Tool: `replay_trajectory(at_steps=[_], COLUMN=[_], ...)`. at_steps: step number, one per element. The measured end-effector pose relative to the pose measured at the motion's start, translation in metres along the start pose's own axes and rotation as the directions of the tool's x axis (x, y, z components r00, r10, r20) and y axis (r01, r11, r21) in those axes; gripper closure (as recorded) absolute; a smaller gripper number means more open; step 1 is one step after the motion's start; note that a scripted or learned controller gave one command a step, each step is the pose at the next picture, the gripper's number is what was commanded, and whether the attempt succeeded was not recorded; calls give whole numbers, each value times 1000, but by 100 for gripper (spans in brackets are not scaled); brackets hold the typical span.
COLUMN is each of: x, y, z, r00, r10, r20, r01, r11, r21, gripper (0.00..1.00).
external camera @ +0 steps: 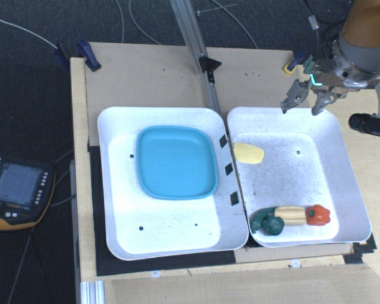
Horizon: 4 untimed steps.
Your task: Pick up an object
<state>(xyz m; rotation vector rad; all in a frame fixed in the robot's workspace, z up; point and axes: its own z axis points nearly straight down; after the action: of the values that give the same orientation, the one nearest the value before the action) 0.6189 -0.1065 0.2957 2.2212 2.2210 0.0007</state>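
My gripper (305,102) hangs above the far rim of the right bin (342,144), its two fingers spread apart and open with nothing between them. Inside that bin a yellow piece (248,153) lies by the left wall. Along the near wall sit a dark green object (268,223), a tan stick-shaped piece (290,215) and a red tomato-like object (317,215), all in a row and touching. A blue square plate (177,161) rests in the left bin (114,170).
A metal pole (191,27) slants across the back of the bench, ending near the gap between the bins. Blue clamps (87,54) sit at the bench's back corners. A handheld pendant (16,189) lies on the floor at left.
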Motion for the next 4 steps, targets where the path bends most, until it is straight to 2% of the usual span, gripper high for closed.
replay_trajectory(at_steps=[1,4], x=[0,-4], y=[0,-12], z=[0,132], r00=[1000,1000], r10=[0,0], r20=[0,0], r01=[0,0], r11=[1000,1000], r21=[0,4], gripper=[0,0])
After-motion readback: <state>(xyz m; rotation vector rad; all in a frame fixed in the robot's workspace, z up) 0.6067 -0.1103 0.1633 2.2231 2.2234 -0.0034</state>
